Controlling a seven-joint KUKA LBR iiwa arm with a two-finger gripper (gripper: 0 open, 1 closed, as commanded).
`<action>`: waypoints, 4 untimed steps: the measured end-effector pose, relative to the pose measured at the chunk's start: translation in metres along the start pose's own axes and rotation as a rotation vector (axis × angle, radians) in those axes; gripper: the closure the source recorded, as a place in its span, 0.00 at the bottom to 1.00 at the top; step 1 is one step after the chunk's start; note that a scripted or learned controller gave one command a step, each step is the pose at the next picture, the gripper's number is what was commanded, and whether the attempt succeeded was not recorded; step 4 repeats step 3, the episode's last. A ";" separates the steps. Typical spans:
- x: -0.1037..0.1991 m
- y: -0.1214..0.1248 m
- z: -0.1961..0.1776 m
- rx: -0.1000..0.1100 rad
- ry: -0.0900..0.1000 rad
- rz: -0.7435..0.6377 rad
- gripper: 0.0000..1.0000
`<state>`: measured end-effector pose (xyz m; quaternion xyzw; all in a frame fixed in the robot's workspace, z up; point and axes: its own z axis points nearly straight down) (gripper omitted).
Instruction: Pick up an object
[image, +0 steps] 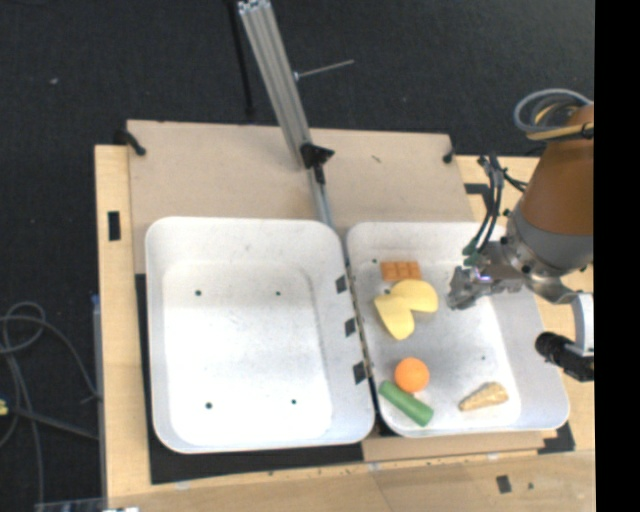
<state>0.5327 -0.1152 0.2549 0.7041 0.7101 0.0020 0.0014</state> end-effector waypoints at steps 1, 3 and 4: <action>0.060 0.014 -0.004 0.001 0.000 0.000 1.00; 0.169 0.020 0.009 0.004 0.000 0.001 1.00; 0.169 0.020 0.009 0.004 0.000 0.001 1.00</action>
